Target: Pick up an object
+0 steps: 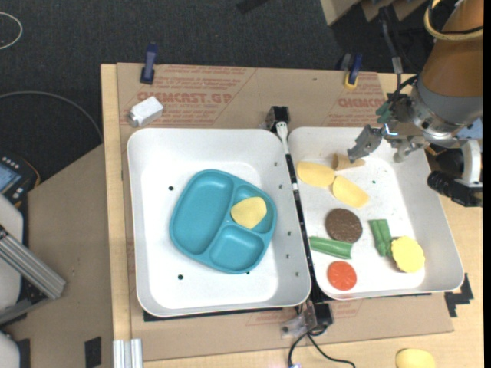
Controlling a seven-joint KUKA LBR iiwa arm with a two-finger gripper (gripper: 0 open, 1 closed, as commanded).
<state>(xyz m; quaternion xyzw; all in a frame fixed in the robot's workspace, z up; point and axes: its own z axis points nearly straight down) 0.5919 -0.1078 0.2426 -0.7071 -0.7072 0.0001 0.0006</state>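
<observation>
Frankly, the risk is a crowded grab: the small tan piece (341,161) touches the yellow slice (315,175), so closing fingers could shove both or nip an edge and slip. The claw (369,144) hangs in the upper right of the frame over the right bin (437,232). I cannot tell how it is set. That tan piece lies just lower left of it.

Claw (377,142) hovers over right bin (441,228) holding 8 foods.
</observation>
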